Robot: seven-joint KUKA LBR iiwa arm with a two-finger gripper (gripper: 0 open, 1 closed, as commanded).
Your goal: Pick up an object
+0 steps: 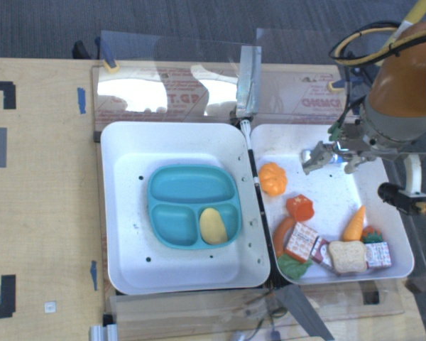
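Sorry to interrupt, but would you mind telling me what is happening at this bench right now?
A robot arm reaches in over the right bin, its gripper above bare floor at the bin's back. Toy foods, including an orange pumpkin and a carrot, lie in that bin. In the left bin, a blue divided tray holds a yellow piece.

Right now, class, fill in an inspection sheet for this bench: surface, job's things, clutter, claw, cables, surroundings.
Surface: two white bins, left bin, right bin, on a wooden bench.
Job's things: yellow piece in blue divided tray; orange pumpkin-like toy, red piece, carrot, bread slice in right bin.
Clutter: nothing seen.
Claw: claw above right bin, holding nothing.
Cables: yellow and black loops on arm.
Surroundings: grey floor.
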